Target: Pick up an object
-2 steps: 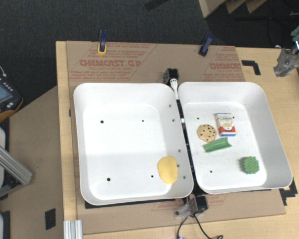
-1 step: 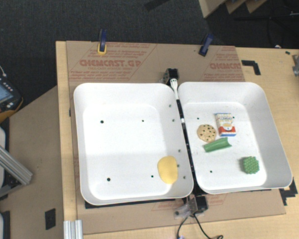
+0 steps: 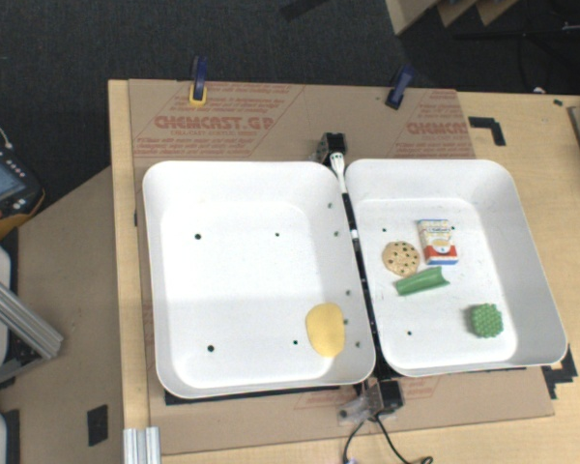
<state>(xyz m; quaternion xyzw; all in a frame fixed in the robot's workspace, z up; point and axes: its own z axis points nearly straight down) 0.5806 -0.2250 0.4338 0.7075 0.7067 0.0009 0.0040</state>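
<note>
**Five targets wait in two bins as I choose a first pick**

Lower centre of the frame: a pale yellow lump [image 3: 326,329] lies alone near the bottom right corner of the left bin [image 3: 174,259], close to the wall it shares with its neighbour. I judge it the easier prize from above, though that wall leaves little room on one side. Lower right: a green knobbly block [image 3: 485,320] sits well apart from everything else in the right bin [image 3: 522,220], open on all sides, so my best bet. Toward mid-frame, a green stick [image 3: 421,281] lies tilted, touching or just beside a round cookie [image 3: 400,257], with a small printed carton [image 3: 437,241] just beside them; a descent there risks nudging neighbours. My tool's state I cannot tell. Both bins rest on a cardboard sheet [image 3: 271,114] covering the table, clamped at the upper edge.
</note>
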